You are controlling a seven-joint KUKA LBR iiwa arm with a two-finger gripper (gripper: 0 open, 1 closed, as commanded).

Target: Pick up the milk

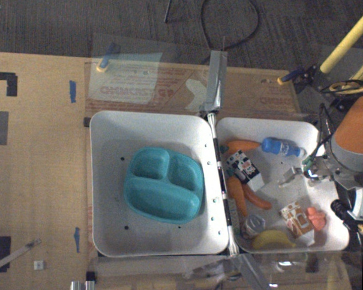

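Milk carton, small, white with black cow patches (245, 169), lies aslant in the right white bin (330, 241), left of the jaws (293, 176), whose spread I cannot tell.

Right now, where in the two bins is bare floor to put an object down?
The left bin has bare floor all around the teal divided plate, widest along its left wall. The right bin is crowded: milk carton, carrots, water bottle, banana. A small patch lies below the bottle, beside the gripper.

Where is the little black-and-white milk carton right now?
The black-and-white milk carton lies in the right white bin, near its left wall, between two orange carrots.
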